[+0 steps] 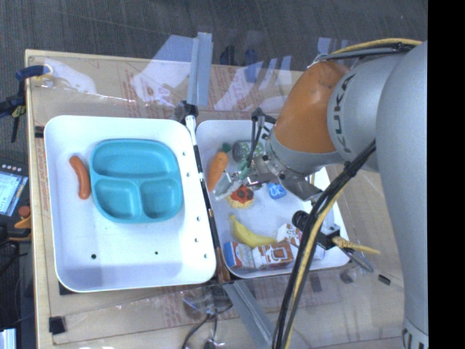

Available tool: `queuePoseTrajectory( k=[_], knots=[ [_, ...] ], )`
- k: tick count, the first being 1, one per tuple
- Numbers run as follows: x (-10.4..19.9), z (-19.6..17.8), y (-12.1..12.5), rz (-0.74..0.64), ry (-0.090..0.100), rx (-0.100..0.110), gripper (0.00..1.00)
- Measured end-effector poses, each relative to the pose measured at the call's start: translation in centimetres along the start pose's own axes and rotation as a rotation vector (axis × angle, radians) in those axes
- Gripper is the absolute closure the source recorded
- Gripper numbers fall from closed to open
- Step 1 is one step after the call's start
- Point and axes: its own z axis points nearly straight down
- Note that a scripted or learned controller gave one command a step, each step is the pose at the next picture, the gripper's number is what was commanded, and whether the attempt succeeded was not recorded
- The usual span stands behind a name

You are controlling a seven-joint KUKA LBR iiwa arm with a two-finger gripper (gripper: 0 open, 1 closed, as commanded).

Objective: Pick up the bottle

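gripper (243,171) low in the crowded right bin (290,271), beside carrot (216,169).

I count 2 shallow white bins (65,260), 1 turquoise divided plastic tray (136,179), 1 orange-brown sausage (81,176), 1 orange carrot (216,169), 1 yellow banana (251,233), 1 brown-and-white carton (259,255).

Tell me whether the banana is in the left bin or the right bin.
Right bin. The banana lies on its white floor, just above the carton at the near wall; the blue tray and sausage occupy the left bin.
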Motion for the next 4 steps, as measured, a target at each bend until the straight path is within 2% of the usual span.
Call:
queuePoseTrajectory(
  k=[1, 2, 3, 4],
  knots=[
    [-7.6, 1.5, 4.3, 0.020, 0.000, 0.000, 0.00],
    [-10.3, 9.9, 5.7, 0.118, -0.002, -0.003, 0.00],
    [-8.6, 10.2, 8.7, 0.151, -0.015, 0.030, 0.00],
    [-7.7, 10.5, 9.0, 0.234, -0.022, 0.046, 0.00]
  ],
)
